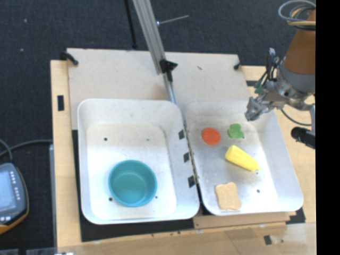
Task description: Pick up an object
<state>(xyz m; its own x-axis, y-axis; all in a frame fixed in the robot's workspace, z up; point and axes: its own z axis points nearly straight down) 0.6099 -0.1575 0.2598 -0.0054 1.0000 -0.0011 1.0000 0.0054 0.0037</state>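
— Hand [254, 112] first: where does the robot have it?

— Low over the right white bin's [284, 163] upper rim, toward the bin's one o'clock corner. Whether it is released or clenched cannot be told; nothing visible sits in it.

— Nearest thing to take?

— The small green lumpy piece [236, 131], just beside the hand at its seven o'clock. The round orange-red piece [211, 136] lies further along at eight.

— And the rest?

— The yellow wedge-shaped block [241, 159] lies at six, its long axis running ten to four. The tan bread-shaped slice [228, 196] is well apart, near the bottom rim.
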